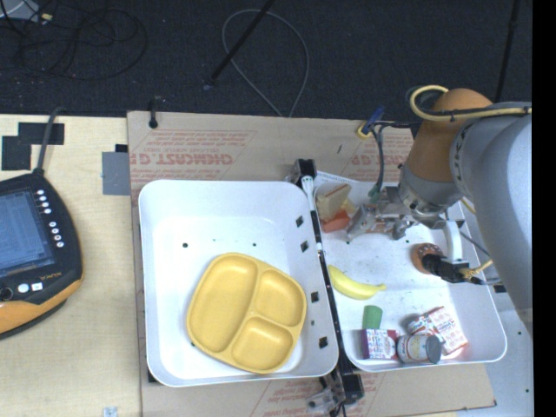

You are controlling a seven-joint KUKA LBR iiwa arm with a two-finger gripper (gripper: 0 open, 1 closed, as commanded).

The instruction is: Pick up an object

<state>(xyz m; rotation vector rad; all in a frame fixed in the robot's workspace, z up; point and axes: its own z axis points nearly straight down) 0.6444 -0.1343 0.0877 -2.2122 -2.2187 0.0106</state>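
Note:
My gripper (380, 225) hangs low over the back part of the right bin (492, 318), its fingers spread open with nothing between them. Just to its left are a slice of bread (332, 201) and a small red-orange piece (334, 223). A brown ring-shaped thing (426, 257) rests to its right, close to the bin's wall. Nearer the front lie a banana (354, 283), a green block (372, 314), a red and white box (378, 344), a small can (419, 347) and a red and white packet (441, 325).
The left bin (165, 233) holds a yellow divided plate (246, 313). A black ridge (317, 259) separates the two bins. The grey arm (495, 189) fills the right side above the right bin. A teach pendant (30, 246) sits on the bench at far left.

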